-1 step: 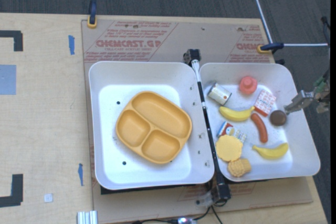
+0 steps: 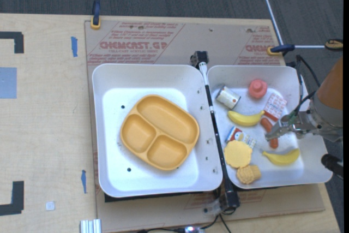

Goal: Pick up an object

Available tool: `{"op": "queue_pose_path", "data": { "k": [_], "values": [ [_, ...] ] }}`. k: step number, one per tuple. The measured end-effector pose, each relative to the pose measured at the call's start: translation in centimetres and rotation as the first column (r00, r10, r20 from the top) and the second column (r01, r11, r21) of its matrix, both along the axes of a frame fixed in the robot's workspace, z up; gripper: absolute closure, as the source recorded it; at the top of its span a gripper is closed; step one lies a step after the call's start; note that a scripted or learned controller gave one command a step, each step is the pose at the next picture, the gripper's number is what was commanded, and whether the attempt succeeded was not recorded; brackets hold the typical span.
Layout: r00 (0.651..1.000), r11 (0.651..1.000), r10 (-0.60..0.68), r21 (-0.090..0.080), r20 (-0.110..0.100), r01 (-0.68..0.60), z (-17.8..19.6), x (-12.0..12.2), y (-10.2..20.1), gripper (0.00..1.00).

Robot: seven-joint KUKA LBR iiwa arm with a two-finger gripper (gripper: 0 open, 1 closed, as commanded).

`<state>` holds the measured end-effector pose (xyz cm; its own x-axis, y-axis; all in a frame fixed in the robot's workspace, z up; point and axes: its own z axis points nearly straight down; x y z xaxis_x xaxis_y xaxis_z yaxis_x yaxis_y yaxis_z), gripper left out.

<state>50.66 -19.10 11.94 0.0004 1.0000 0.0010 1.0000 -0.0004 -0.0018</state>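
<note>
Fingers (image 2: 276,133) over red sausage (image 2: 269,129); right bin (image 2: 311,174).

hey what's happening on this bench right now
A robot arm reaches in from the right over the right bin, its gripper low among toy foods: two bananas, a pink piece, a small can and a yellow disc. Nothing is visibly held yet. The left bin holds a yellow divided plate.

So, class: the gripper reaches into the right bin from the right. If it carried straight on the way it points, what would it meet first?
Probably the red sausage-like piece just ahead of the gripper, then the nearer banana. Height above the bin is hard to judge, so it might pass over them.
</note>
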Motion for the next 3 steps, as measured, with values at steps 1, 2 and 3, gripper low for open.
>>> {"op": "queue_pose_path", "data": {
  "k": [1, 2, 3],
  "values": [
    [1.000, 1.000, -0.001, -0.004, 0.012, 0.001, -3.1, -1.5, 6.4, 0.00],
    [1.000, 1.000, 0.001, -0.001, 0.012, -0.001, -2.1, -1.4, 6.6, 1.00],
    [1.000, 1.000, 0.002, -0.001, 0.003, -0.002, 6.5, -2.7, 14.5, 1.00]
  ]
}}
